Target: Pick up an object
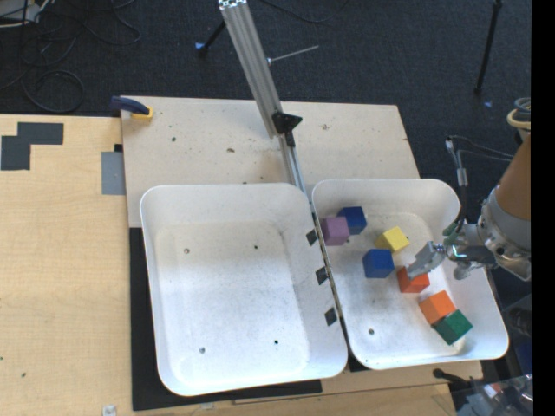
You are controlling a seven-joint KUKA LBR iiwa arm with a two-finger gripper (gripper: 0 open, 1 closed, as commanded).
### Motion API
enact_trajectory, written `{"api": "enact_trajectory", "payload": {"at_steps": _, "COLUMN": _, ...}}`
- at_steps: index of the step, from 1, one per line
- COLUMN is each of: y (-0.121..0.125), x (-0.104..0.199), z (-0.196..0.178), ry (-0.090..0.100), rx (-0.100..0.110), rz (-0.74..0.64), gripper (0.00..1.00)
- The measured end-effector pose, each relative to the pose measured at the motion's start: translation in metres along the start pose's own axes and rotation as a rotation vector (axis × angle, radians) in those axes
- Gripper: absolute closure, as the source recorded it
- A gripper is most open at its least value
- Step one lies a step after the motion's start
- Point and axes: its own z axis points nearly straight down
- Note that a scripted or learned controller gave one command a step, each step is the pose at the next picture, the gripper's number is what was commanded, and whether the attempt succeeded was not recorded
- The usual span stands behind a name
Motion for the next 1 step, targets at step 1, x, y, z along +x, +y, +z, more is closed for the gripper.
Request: {"api": "enact_trajectory", "payload": {"at_steps": 1, "y": 0.0006, "x": -0.0011, "z": -0.0020, "ry": -0.001, "rx": -0.005, "rz": 0.003, "gripper": 0.00}}
